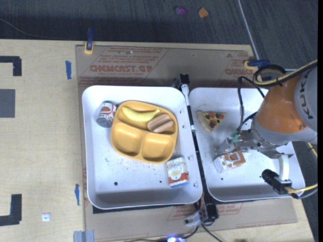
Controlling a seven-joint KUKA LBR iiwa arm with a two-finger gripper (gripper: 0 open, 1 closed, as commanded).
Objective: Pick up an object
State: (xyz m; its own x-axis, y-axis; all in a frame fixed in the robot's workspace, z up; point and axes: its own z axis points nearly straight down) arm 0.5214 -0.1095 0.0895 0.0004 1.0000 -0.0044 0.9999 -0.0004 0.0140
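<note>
Tool (236,141): low in right bin (282,193), finger state cannot tell. Small white-orange packet (229,161): directly below tool tip, touching or just beside, on bin floor. Pizza slice toy (211,119): near, up-left of tool. Left bin (96,185), far left of tool: yellow divided tray (136,140) with banana (135,115) and hot dog (160,123); can (105,114); small carton (177,172).

Brown board (166,64) under the bins: printed "CHEMCAST" in red along its far edge, followed by further characters (possibly "GP", too blurred to confirm). Arm (309,97): dark letters "KU" at the frame's right edge. Small carton (177,172): printing illegible.
</note>
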